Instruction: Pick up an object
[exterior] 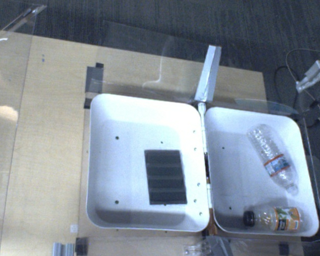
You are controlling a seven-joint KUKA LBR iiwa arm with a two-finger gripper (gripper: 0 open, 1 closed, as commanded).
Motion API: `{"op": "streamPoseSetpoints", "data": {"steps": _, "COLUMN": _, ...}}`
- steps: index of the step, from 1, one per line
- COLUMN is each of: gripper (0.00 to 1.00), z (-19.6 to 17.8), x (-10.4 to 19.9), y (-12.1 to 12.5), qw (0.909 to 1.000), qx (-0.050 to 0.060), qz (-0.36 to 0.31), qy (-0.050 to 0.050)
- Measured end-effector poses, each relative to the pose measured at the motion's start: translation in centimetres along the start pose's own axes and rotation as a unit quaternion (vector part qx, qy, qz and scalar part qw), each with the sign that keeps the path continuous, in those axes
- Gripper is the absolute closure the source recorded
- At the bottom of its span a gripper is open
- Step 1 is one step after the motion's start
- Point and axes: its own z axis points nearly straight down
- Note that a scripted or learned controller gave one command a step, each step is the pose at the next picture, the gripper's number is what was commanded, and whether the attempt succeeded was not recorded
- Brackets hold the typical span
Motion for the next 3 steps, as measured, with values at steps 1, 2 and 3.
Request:
{"op": "streamPoseSetpoints", "data": {"steps": 1, "gripper": 0.0, "z": 14.4, "x": 0.1, "y": 2.7, "qw": 0.9998, "qx": 0.001, "qz": -0.021, "qy": 0.001}}
{"op": "streamPoseSetpoints", "data": {"steps": 2, "gripper": 0.0, "z": 27.7, "x": -0.6, "y": -3.4, "qw": 0.9964, "qx": 0.001, "qz": -0.085, "qy": 0.001}}
{"op": "streamPoseSetpoints", "data": {"steps": 3, "gripper": 0.0, "z": 33.0, "x": -1.8, "y": -5.8, "qw": 0.9979, "qx": -0.001, "qz": -0.064, "qy": -0.001}}
